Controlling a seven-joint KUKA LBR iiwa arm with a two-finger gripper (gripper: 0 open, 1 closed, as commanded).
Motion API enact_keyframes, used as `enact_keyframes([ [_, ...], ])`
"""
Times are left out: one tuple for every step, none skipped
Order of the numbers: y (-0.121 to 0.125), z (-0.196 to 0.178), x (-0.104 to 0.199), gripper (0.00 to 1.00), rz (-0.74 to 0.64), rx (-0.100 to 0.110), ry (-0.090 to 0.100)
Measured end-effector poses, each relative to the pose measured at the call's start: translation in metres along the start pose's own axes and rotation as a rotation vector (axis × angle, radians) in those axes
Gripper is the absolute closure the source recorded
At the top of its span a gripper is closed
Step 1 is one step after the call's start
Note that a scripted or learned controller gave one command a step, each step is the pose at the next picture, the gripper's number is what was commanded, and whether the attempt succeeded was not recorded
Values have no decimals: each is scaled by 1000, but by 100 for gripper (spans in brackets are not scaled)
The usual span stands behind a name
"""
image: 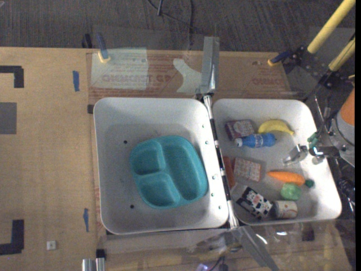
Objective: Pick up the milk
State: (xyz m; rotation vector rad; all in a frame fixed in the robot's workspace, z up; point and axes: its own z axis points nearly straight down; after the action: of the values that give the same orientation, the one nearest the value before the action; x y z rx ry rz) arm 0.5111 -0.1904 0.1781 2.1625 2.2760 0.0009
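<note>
Setting: A wooden bench point(45, 168) fills most of the frame, bearing two shallow white bins side by side, with dark carpet across the top.

Left bin point(113, 123): Centre of the frame. It holds a teal divided plate point(168, 171) with three compartments, lying flat near the bin's middle.

Right bin point(324, 199): Right of centre, touching the left bin along a metal divider point(210, 66) that runs up toward the top of the frame.

Milk: The black-and-white cow-patterned milk carton point(254, 201) lies on its side at the lower left of the right bin, just beside a small white cup point(286, 209) to its right.

Other items, right bin: A dark snack packet point(240, 129) sits at the upper left, with a yellow banana point(276, 127) to its right. A blue bottle point(255, 141) lies on its side just below both. A patterned flat box point(249, 169) rests mid-left. An orange carrot point(288, 177) lies at the mid-right, and a green round item point(291, 192) sits just below it.

Arm: The arm enters from the right edge, its orange band point(351, 107) at the frame's margin.

Gripper point(303, 153): Hangs over the right side of the right bin, above the carrot and well apart from the milk carton. The claw's two metal fingers stand spread apart, with nothing between them.

Bench details: Blue tape strips point(75, 81) and black corner marks point(16, 75) dot the left side; a yellow-handled clamp point(333, 21) crosses the upper right corner.
</note>
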Motion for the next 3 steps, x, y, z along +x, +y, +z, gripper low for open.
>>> enact_keyframes([
  [-3, 78, 48, 0, 98, -15, -4],
  [-29, -153, 33, 0, 233, 1, 0],
  [-28, -1, 78, 0, 258, 4, 1],
])
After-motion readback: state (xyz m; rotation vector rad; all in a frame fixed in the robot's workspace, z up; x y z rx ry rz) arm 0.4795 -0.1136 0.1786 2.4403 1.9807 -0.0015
